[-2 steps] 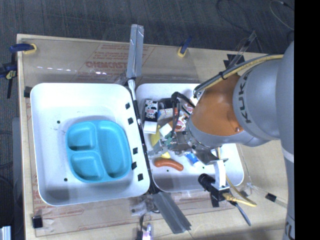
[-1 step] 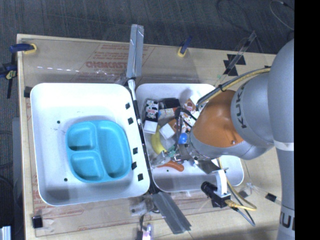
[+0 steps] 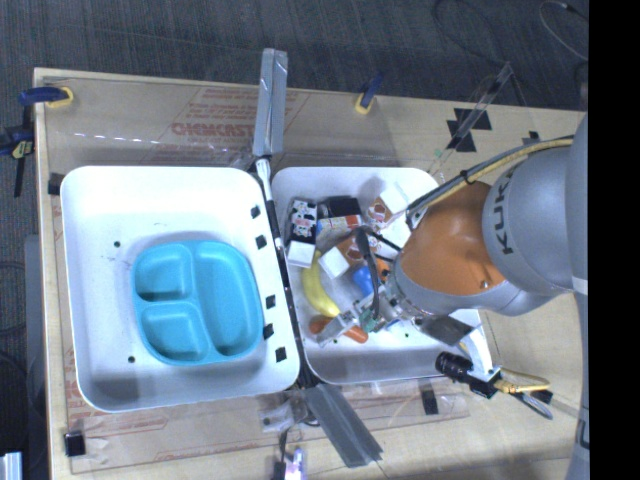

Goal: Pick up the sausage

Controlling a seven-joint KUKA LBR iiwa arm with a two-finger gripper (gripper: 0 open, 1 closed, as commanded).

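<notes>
The right bin [image 3: 330,368] holds a pile of small toy foods and packets. A short reddish-brown piece [image 3: 354,337], which may be the sausage, lies near the bin's front wall, just below the gripper. My gripper [image 3: 366,315] is down among the pile at the bin's middle, beside a yellow banana [image 3: 318,286]. Whether anything sits in its grasp is hidden by the clutter and the wrist. The grey and orange arm [image 3: 455,253] covers the bin's right half.
A blue sectioned plate [image 3: 195,300] lies in the left bin [image 3: 90,218]. In the right bin's back part are a black-and-white box [image 3: 303,218], a black item [image 3: 340,207], a red packet [image 3: 380,211] and an orange piece [image 3: 338,252]. Another orange item [image 3: 322,325] lies by the banana.
</notes>
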